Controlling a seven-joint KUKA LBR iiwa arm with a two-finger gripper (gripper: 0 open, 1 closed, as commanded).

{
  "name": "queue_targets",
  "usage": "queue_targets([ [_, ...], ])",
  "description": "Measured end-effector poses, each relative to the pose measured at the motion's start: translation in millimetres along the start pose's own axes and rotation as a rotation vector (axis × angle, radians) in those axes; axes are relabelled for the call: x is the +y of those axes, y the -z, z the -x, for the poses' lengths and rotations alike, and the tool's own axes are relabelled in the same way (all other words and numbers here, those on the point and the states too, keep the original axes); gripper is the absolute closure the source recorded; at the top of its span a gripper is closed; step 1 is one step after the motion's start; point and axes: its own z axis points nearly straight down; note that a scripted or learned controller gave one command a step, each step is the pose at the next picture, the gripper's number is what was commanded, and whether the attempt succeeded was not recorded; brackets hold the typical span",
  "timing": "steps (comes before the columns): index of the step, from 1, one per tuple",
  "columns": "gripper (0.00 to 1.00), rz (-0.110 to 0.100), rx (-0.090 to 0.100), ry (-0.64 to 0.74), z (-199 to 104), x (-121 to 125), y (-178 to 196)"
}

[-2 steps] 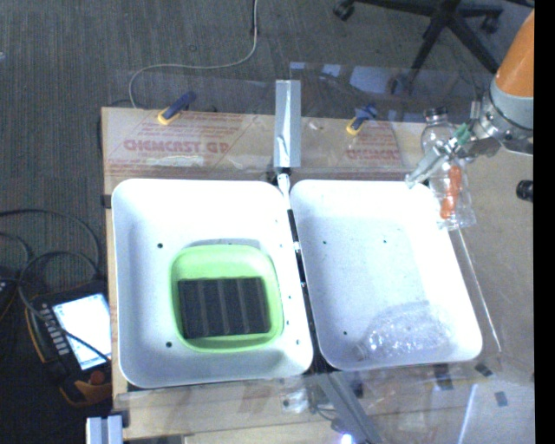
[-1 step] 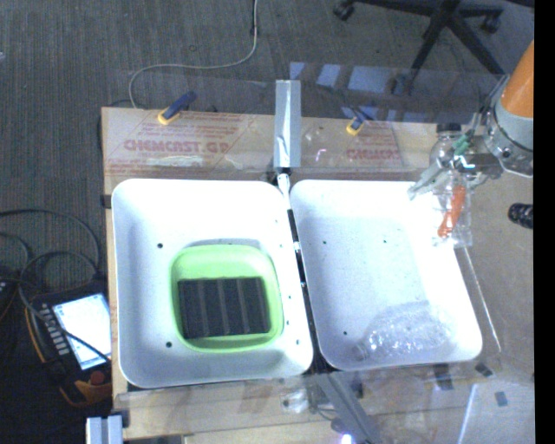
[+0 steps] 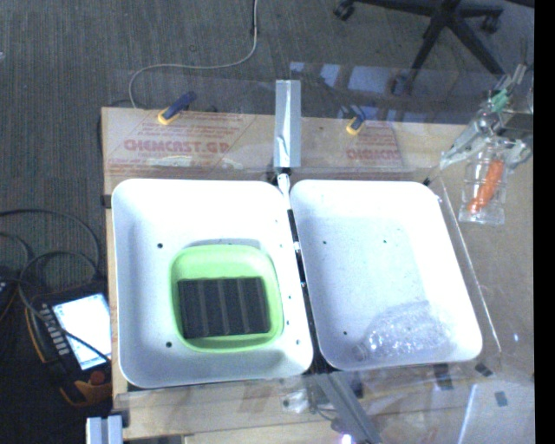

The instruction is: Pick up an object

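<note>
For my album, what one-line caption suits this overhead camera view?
Two white bins: a green tray in the left bin, a clear crinkled object in the right bin.

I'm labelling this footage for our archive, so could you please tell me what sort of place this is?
Probably a robotics lab test bench: two shallow white bins sit side by side on a clamped board, cables trail over carpet, and an office chair base stands behind.

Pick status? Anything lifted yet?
Nothing looks picked. The green tray with dark slats lies flat in the left bin; a clear crinkled object rests in the right bin. The tool is over neither bin, so the whole approach and grasp is left.
</note>
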Motion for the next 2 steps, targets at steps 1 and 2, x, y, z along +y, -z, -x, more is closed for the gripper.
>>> queue_targets([
  [1,0.0,0.0,0.0,-0.155,-17.4,-13.7,75.8],
  [2,0.0,-0.002,0.001,-0.323,-26.0,-22.3,75.3],
])
